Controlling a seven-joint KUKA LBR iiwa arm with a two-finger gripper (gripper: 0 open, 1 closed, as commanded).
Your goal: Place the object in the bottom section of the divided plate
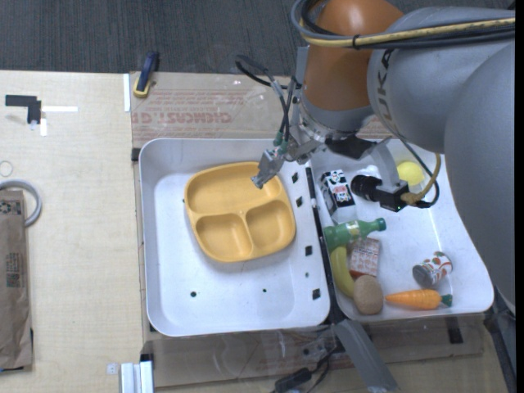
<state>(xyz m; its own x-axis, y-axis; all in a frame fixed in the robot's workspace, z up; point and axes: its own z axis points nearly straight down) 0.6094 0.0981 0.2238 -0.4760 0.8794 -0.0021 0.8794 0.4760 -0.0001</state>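
**Clerk:** Item one, location?

**Checker:** Yellow divided plate (pixel 237 211), flat in the left bin (pixel 246 297), toward its upper half. Three compartments: one large along the far side, two smaller along the near side. All three bare.

**Clerk:** Item two?

**Checker:** Gripper (pixel 266 174), low over the plate's far right rim, beside the wall between the bins. Opening: cannot tell from this slant. Nothing visibly held.

**Clerk:** Object for placing?

**Checker:** Not identifiable as picked. Candidates all in the right bin (pixel 471 244):
- green bottle (pixel 352 232) on its side, near the dividing wall
- banana (pixel 340 270) just below it
- red-and-white packet (pixel 364 256) touching the bottle
- potato (pixel 368 295) at the near edge
- carrot (pixel 413 300) beside the potato
- small printed can (pixel 431 268) above the carrot
- yellow ball or lemon (pixel 409 173) at the far side, partly behind cabling

**Clerk:** Step in hand?

**Checker:** Probably transport or approach to the plate, if anything carried at all; otherwise a try without a catch. Placement not yet done.

**Clerk:** Next move, requirements?

**Checker:** With an object aboard: travel toward the near side of the plate, stop over a near compartment, descend, release inside the ridge. Without one: back across the wall, fresh grasp in the right bin. Clearance over the wall advisable either way.
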